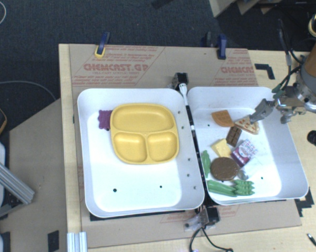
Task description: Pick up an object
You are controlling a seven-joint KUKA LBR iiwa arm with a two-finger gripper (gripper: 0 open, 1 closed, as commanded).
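Note:
My gripper hangs over the back right part of the right bin, open, with nothing between its fingers. Its left fingertip sits right at a toy pizza slice; I cannot tell whether they touch. In the same bin lie an orange-tan wedge, a brown bar, a yellow cheese piece, a purple-and-white packet, a round brown cookie, a green pod and a green bundle.
The left bin holds a yellow divided plate with a purple item at its left edge. A black divider strip runs between the bins. Clamps hold the cardboard base at the back.

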